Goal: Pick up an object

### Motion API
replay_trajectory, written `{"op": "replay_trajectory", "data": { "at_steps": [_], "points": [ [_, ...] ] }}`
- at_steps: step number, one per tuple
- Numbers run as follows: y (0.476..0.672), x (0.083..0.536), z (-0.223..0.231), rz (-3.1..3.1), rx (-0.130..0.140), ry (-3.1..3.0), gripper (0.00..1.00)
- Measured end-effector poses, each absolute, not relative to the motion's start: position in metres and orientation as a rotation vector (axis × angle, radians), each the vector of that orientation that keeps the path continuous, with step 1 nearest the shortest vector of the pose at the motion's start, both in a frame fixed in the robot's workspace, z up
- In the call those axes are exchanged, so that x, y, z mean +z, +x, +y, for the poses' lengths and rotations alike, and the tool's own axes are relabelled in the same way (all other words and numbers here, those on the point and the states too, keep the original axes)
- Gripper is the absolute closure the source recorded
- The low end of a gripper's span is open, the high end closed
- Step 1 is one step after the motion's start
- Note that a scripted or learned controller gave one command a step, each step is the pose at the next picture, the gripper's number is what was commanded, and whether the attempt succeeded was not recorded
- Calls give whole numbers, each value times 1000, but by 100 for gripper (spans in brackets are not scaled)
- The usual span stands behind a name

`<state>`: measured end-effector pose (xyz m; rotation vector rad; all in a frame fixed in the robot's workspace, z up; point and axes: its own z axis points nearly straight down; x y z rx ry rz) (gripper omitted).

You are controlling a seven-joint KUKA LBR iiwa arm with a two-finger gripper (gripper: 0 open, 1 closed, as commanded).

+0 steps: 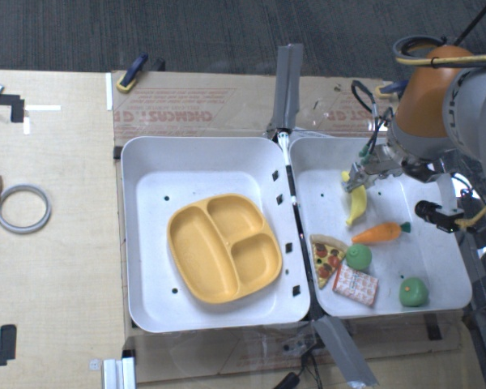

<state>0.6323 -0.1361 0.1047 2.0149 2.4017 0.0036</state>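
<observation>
Camera view, from the left edge of the worktop (pixel 65 298): a roll of tape (pixel 22 207) lies well apart from the bins, and a blue-and-yellow tool (pixel 133 71) sits near the far edge. The left bin (pixel 138 241) carries a yellow divided plate (pixel 224 248) in its middle. In the right bin (pixel 445 266), a pizza slice toy (pixel 326 258) lies by the left wall, with a green round toy (pixel 358 257) just beside it and a small red-and-white packet (pixel 355 286) toward the near edge. A banana (pixel 356 205) lies toward the far side, an orange carrot (pixel 379 233) past it, and a green pepper toy (pixel 414 291) in the near right corner. The gripper (pixel 364 175) hangs at the banana's far end; whether the jaws are parted or closed I cannot tell. This looks like the reach-and-grasp step; next it would need to close around the banana and lift straight up.
</observation>
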Motion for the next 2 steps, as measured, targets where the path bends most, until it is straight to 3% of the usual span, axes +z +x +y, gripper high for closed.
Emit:
{"op": "replay_trajectory", "data": {
  "at_steps": [1, 2],
  "points": [
    [633, 114, -137, 2398, 4, 2016, 100],
    [636, 192, -46, 2464, 0, 1947, 100]
  ]
}}
